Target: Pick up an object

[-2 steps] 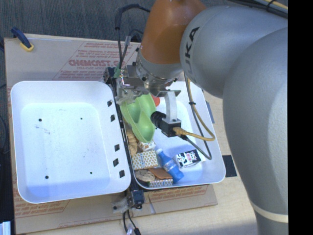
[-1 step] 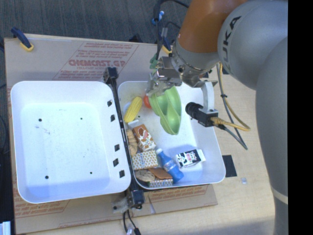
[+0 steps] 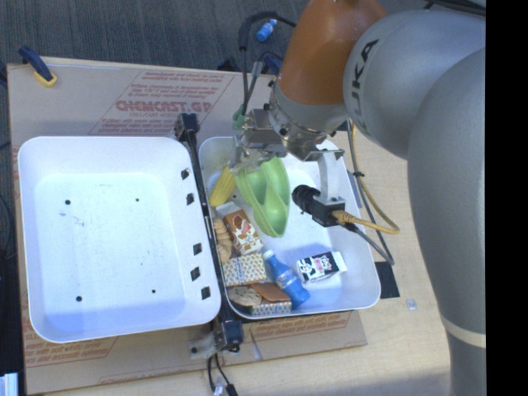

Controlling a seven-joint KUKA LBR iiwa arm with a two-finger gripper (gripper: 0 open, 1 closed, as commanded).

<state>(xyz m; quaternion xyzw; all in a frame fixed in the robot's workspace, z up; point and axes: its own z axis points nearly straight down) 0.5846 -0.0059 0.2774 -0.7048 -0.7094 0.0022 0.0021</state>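
Note:
My gripper [image 3: 250,153] hangs over the far part of the right bin [image 3: 363,291], under the orange wrist band. A green plastic bowl-like object [image 3: 267,195] lies tilted right below it, its top edge touching the gripper's tip; whether it sits between the fingers is hidden. A yellow corn-shaped toy [image 3: 223,186] lies just left of the green object. Nearer the front of the bin are a small printed carton [image 3: 242,231], a blue bottle [image 3: 287,280] and a black-and-white carton [image 3: 321,266].
The left bin [image 3: 33,221] stands beside the right one, across a black divider with clips [image 3: 198,213]. A black plug with a yellow cable [image 3: 322,207] hangs from the wrist over the right bin. Brown flat packets [image 3: 257,296] lie at the bin's front.

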